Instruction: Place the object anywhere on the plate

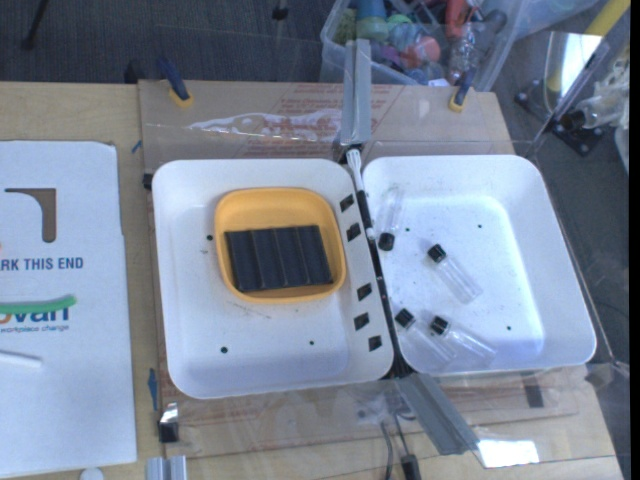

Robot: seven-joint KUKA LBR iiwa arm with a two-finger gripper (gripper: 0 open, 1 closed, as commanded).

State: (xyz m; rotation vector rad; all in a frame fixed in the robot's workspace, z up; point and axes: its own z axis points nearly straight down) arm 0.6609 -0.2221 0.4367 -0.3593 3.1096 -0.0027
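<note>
Two bins: side by side on the desk (pixel 70 108)
Board writing, far left (pixel 60 298): "RK THIS END"
Left bin (pixel 180 358): yellow plate (pixel 280 208) carrying a dark ribbed slab (pixel 279 258)
Right bin (pixel 560 318): four clear black-capped vials (pixel 452 273), off the plate
Upper centre: tub of bright toys (pixel 420 18)

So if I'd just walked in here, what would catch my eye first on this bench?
Probably the yellow plate in the left bin, bright against the white, with a dark ribbed block lying on it. Next, the right bin holds several small clear vials with black caps, scattered toward its left side. Behind the bench, a clear tub of colourful odds and ends draws attention too.
</note>
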